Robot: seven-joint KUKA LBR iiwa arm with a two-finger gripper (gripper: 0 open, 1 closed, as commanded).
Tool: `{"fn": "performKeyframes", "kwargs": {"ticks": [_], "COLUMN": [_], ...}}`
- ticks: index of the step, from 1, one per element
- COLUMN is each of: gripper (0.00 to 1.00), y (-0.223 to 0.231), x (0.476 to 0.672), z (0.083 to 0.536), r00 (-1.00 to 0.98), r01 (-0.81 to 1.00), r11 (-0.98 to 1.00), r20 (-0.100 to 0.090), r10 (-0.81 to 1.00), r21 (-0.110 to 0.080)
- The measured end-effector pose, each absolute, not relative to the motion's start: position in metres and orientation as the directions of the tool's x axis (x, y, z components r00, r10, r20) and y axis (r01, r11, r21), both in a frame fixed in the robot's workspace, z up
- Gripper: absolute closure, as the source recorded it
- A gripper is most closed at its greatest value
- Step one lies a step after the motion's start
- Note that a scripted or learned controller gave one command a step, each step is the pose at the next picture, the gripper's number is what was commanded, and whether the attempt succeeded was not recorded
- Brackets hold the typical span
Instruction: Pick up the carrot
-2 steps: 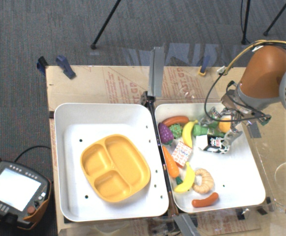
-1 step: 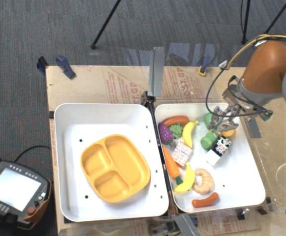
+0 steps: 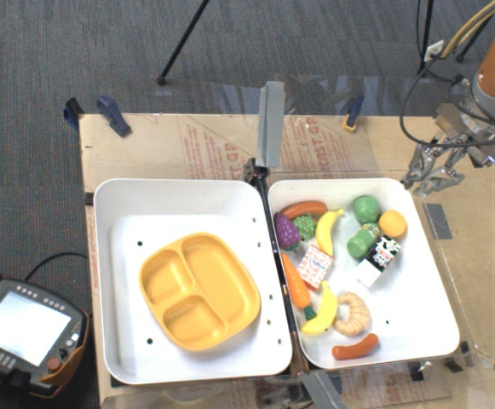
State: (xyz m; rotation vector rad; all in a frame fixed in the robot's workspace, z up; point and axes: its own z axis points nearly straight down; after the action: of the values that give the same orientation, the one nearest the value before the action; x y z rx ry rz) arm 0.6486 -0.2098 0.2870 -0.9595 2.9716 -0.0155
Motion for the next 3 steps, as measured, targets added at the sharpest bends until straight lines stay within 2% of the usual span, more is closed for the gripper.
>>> {"fn": "performKeyframes", "kwargs": {"ticks": [1, 2, 3], "gripper": [1.0, 1.0, 0.0], "y": [-0.208, -0.211, -0.213], "x": [0.647, 0.593, 0.592], "z": [0.439, 0.489, 0.488], "r00": [-0.759, -0.541, -0.543], "r01": [-0.651, -0.841, -0.84], "r11": [0.759, 0.541, 0.543], "r20": [-0.013, -0.006, -0.005], "r10": [-0.651, -0.841, -0.84], "r21": [-0.014, -0.006, -0.002]}}
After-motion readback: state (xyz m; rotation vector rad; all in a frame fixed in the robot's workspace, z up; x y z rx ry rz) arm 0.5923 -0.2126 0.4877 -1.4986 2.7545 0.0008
